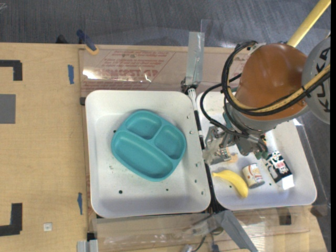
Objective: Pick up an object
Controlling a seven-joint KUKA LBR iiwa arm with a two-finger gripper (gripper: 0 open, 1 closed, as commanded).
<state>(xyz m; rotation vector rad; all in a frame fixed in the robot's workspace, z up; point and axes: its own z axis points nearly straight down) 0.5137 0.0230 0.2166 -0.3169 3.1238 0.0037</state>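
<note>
Pale brown board covers the bench (37, 140) at the far left, marked with a few black and grey patches and strips of blue tape. Next comes the left bin (100, 193), white and shallow, with a teal divided plate (149, 143) lying flat near its middle, its three compartments bare.

Across the dividing wall sits the right bin (304, 193). The arm (270, 80), its orange band bulking large over the bin, reaches down so that the gripper (223, 146) hangs low at the bin's left side, close against the divider. Whether the jaws stand wide or narrow cannot be told; the metal parts there blur together, and nothing can be seen held between them.

The likeliest thing to pick is the banana (233, 181), which lies on the bin floor just below and slightly right of the gripper in this view, near but apparently not touching. Its long axis runs diagonally, from upper left to lower right, so the jaws would probably need to close across that line. Just right of it stands a small can (254, 174), and further right a black-and-white carton (280, 168), both apart from the gripper.
</note>
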